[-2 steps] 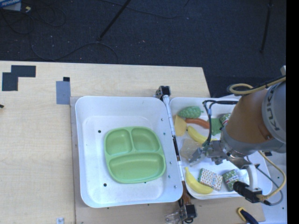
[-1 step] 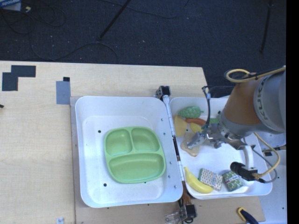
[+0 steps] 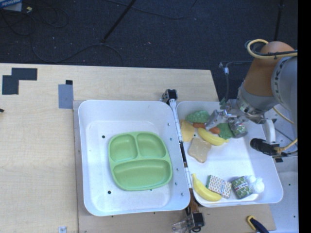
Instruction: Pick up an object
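My gripper [image 3: 217, 122] reaches in from the right and sits low over the back of the right bin [image 3: 272, 188]. It hovers among a cluster of toys: a green leafy piece [image 3: 198, 116], an orange carrot [image 3: 199, 125], a yellow banana [image 3: 212, 137] and a dark green item [image 3: 227, 130] partly hidden beneath it. Whether it touches any of them is unclear. A tan bread slice [image 3: 199, 150] lies just in front of the cluster. Along the bin's front lie a second banana [image 3: 204, 189], a patterned box [image 3: 218, 186] and a green bottle with a white cap [image 3: 242, 187].
The left bin [image 3: 90, 130] holds a green divided plate [image 3: 140, 160]. A yellow piece [image 3: 187, 130] rests against the divider between the bins. The grey arm with its orange band [image 3: 269, 76] fills the right side above the bin. Bare bench lies to the left.
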Motion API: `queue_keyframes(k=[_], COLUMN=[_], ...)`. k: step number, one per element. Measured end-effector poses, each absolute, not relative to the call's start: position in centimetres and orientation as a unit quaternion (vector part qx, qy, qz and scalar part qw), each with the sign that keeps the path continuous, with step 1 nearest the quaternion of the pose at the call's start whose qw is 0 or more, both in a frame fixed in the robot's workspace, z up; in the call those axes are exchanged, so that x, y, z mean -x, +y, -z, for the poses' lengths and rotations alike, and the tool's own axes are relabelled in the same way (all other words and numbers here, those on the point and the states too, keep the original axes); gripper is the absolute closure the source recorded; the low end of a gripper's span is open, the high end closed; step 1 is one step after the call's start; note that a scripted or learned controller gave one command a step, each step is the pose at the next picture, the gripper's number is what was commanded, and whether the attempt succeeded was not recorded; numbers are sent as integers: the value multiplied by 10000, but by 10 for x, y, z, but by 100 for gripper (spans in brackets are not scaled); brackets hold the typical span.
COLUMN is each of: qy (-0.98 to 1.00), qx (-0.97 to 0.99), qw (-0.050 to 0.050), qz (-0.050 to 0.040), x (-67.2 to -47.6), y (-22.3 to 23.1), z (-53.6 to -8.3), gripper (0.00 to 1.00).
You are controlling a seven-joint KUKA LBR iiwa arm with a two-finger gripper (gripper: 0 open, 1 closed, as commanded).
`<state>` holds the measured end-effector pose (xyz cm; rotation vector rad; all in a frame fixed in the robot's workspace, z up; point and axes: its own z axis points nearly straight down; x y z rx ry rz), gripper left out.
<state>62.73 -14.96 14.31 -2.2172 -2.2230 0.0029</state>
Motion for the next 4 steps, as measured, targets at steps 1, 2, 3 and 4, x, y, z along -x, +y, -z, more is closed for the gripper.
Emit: queue_keyframes(k=[1, 2, 3, 4], qy=[-7094, -7067, -7073, -7068], qx=[7048, 7075, 7069, 7074], qw=[-15, -19, -4, 0], qz=[4, 9, 0, -7], x=[-636, -516, -590, -590], y=[-145, -135, -162, -164], z=[-89, -89, -88, -97], gripper=[0, 0, 0, 100])
